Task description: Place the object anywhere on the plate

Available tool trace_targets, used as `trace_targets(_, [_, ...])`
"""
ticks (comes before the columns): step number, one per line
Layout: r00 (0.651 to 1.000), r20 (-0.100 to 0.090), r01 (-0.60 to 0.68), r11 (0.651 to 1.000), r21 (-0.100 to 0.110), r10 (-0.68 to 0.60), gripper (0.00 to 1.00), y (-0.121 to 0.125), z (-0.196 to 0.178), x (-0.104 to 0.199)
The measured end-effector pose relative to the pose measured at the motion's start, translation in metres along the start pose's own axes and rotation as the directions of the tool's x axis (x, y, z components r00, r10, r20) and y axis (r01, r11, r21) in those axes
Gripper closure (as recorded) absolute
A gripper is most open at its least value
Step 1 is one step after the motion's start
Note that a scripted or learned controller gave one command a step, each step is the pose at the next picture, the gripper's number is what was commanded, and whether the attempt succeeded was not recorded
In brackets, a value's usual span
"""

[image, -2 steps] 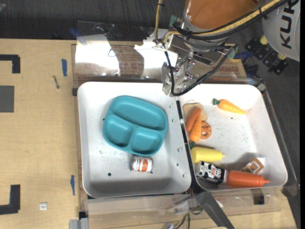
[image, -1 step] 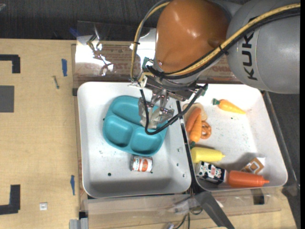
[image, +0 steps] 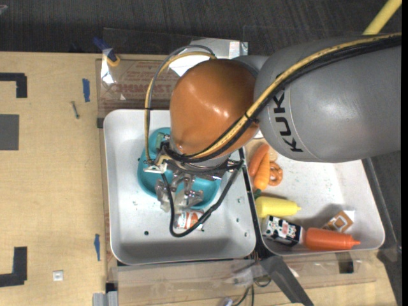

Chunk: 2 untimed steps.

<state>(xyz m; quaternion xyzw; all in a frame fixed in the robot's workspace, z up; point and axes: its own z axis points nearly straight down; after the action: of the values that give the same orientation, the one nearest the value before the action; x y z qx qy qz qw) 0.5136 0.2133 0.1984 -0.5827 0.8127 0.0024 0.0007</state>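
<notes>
A teal plate (image: 147,173) lies in the left white bin (image: 124,231), mostly covered by the arm's orange band and wrist. My gripper (image: 180,195) hangs low over the plate's near right part, wrapped in black and yellow cables. A small red and white object (image: 187,220) shows just below the gripper, at the plate's near edge, close to the bin floor. Whether the gripper touches it is hidden by the gripper body and cables.
The right bin (image: 363,196) holds an orange carrot-like item (image: 261,166), a yellow bottle (image: 278,206), a black and white box (image: 282,230), an orange bottle (image: 329,239) and a small brown box (image: 340,221). The big grey arm covers the bins' far side.
</notes>
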Motion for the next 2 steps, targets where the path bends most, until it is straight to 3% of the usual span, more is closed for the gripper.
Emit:
trace_targets(1, [0.985, 0.004, 0.173, 0.985, 0.011, -0.173, 1.00, 0.011, -0.071, 0.030])
trace_targets(2, [0.908, 0.000, 0.419, 0.908, 0.010, -0.420, 1.00, 0.007, -0.097, 0.081])
